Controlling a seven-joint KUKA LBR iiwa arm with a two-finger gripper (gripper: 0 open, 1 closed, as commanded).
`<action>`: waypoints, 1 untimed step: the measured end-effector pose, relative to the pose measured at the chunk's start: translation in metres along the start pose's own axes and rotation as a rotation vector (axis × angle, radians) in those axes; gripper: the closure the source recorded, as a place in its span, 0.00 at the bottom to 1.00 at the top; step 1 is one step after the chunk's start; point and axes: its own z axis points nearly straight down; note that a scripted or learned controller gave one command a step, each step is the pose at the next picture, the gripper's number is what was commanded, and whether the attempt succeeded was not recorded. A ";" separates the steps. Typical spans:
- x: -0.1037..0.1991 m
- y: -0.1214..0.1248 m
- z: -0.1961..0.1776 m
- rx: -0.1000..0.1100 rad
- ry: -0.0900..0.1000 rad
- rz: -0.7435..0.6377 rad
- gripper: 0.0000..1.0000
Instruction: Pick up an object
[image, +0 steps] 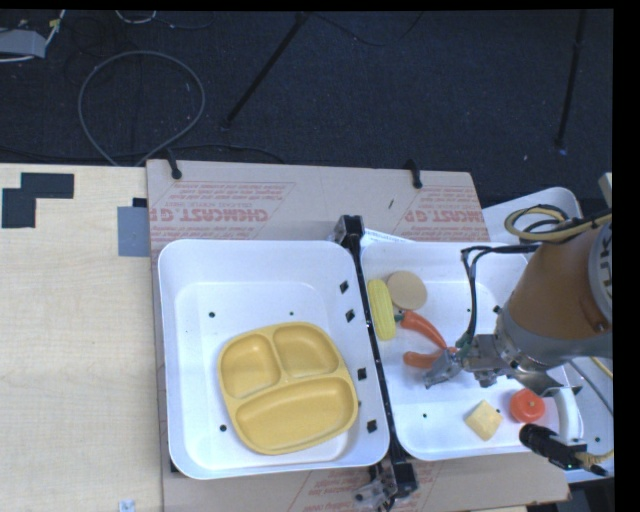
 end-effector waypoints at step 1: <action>-0.002 0.001 -0.013 -0.004 -0.001 0.005 1.00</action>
